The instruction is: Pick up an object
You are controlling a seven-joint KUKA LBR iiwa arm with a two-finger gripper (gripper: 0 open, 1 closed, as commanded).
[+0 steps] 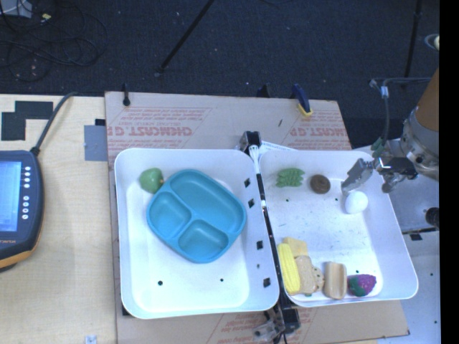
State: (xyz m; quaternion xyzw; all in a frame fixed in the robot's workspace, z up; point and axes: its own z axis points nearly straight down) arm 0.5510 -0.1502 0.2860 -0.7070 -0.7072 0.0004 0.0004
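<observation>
The grey two-finger gripper (371, 175) reaches in from the right edge of the frame and hangs over the upper right corner of the right-hand shallow white bin (391, 228). Its two fingers stand spread apart with nothing between them; the left fingertip (353, 178) sits just above a small white ball (355, 202), which lies on the bin floor close beneath it, and whether they touch cannot be told.

In the same bin, toward the top, lie a green leafy plastic toy (290, 178) and, to its right, a small round brown object (320, 184). Along the bin's lower edge, side by side, are a yellow corn cob toy (288, 267), a tan cracker-like piece (308, 272), a beige bread-roll shape (334, 279) and a purple grape cluster toy (362, 284).

The left-hand white bin (136, 264) holds a blue divided plastic plate (196, 215), set at a slant, and a green round fruit toy (151, 180) just beside the plate's upper left rim.

At the far left of the frame a handheld control pendant with a lit screen (16, 203) rests on the wooden bench (64, 278).
</observation>
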